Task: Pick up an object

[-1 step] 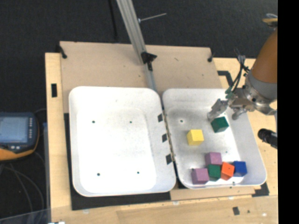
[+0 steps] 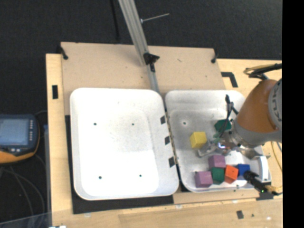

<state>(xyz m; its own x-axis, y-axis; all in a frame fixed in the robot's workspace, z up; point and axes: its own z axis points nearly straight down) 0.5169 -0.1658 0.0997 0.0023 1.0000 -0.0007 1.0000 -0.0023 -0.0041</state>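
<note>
right bin (image 2: 190,103): 2 purple blocks (image 2: 203,178), 1 green, orange, blue, yellow (image 2: 198,139) | claw (image 2: 212,147): grip state unclear

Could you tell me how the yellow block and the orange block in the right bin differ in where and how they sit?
The yellow block sits by itself near the middle of the right bin, with bare floor around it; the orange block is packed into the cluster at the near edge, against a green block and a blue block. The yellow block looks a little larger than the orange block. Both are small coloured cubes lying on the bin floor.
</note>
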